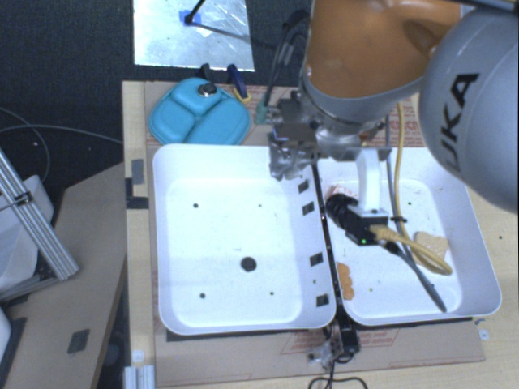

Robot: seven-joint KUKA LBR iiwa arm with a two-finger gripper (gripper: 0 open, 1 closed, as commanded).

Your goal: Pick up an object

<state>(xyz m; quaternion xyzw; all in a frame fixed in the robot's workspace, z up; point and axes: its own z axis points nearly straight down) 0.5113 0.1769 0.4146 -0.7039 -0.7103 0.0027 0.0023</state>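
My gripper [285, 167] hangs over the far end of the strip where the two white bins meet, just inside the left bin's [174, 217] back right corner. In the right bin [478, 274] lie a tan, bread-like piece [434, 251], a small orange piece [345, 281] near the dividing wall, a reddish-dark scrap [336, 191] and a thin grey stick [426, 284]. A small dark disc [248, 264] rests on the left bin's floor. Nothing shows between the gripper's tips.
A blue lidded container [200, 113] sits behind the left bin. A shiny foil sheet [191, 19] lies farther back. The bulky arm [381, 47] looms over the right bin's far side. Metal framing [28, 225] stands at the left.
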